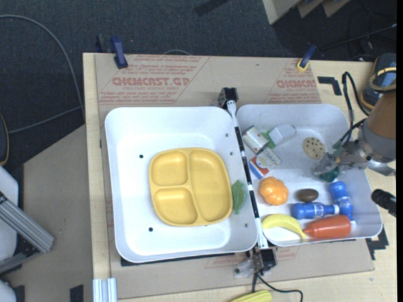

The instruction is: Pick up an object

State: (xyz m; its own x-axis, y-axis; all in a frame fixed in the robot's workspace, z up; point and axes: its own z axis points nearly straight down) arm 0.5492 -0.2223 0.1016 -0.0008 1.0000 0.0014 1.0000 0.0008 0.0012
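Orange, round fruit was seen in the right bin, close to the divider w/ the left bin. A yellow banana lay just below the fruit; a brown oval obj. sat just beside the fruit, twd the arm. A blue bottle and red bottle were placed farther that way. A yellow divided tray was set across the divider from the fruit, a green leaf between. The gripper was lowered over the far side from the fruit; open or closed could not be told.
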